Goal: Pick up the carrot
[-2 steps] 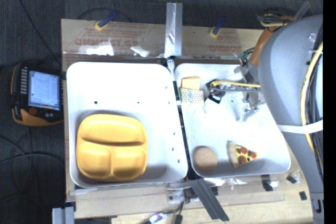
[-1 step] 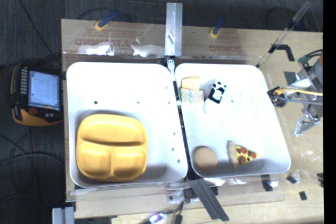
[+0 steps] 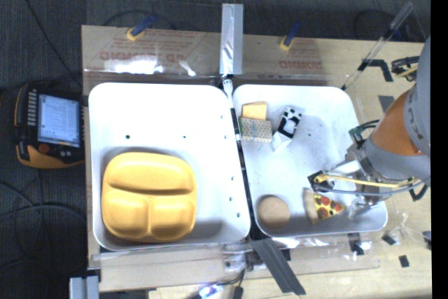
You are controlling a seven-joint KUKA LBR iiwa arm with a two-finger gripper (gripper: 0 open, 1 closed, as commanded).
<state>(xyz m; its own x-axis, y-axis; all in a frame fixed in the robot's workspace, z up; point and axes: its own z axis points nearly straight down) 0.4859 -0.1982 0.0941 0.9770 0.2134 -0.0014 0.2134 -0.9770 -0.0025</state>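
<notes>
Big yellow bread loaf (image 3: 148, 194) in the left bin (image 3: 161, 98), round brown bun (image 3: 273, 210) in the right bin (image 3: 329, 98), pizza slice (image 3: 324, 205) beside it, my gripper (image 3: 320, 182) over the slice, finger spread unclear, carrot not identifiable

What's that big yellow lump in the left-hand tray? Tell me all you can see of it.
The yellow lump looks like a toy loaf of bread, smooth and slightly glossy, as of plastic or foam. It is rounded, with a crease across its upper part and a groove splitting its lower half into two bulges. It lies flat in the front part of the left bin, near the front wall. It is alone there, with the arm over in the other bin.
</notes>
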